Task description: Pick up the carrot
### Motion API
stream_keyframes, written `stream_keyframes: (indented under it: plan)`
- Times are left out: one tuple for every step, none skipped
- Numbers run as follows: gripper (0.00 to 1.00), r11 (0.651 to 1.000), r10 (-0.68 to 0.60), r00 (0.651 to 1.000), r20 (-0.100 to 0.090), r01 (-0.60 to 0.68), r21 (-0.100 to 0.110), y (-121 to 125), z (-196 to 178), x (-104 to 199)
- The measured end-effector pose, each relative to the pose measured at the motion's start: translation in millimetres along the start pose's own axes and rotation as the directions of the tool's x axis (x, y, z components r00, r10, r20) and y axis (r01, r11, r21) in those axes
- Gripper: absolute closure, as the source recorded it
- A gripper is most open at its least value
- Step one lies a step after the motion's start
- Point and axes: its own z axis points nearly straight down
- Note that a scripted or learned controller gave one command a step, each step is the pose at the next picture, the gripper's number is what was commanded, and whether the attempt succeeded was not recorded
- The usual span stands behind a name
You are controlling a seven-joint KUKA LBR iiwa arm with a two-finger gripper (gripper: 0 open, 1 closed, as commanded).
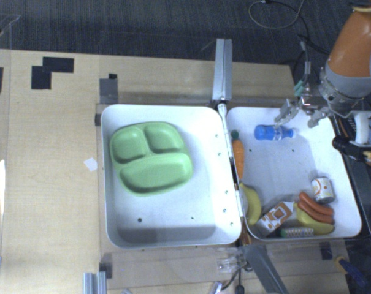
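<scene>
Matt pale wood bench (44, 182), smooth white plastic bins (173, 231), matt green plastic tray (151, 158)

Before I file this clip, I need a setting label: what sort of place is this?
Most likely a robotics lab's pick-and-place test bench, not a kitchen. Two shallow white bins sit clamped side by side, toy food such as a carrot and banana lies loose, and loose cables trail across dark carpet.
</scene>
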Motion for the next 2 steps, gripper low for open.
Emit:
stream_keyframes:
  plan:
    - [0.00, 0.992, 0.124, 0.992, -0.001, -0.124, 0.002, -0.2, 45.8, 49.8]
    - [0.00, 0.939, -0.342, 0.939, 0.012, 0.342, -0.009, -27.2, 139.4, 29.8]
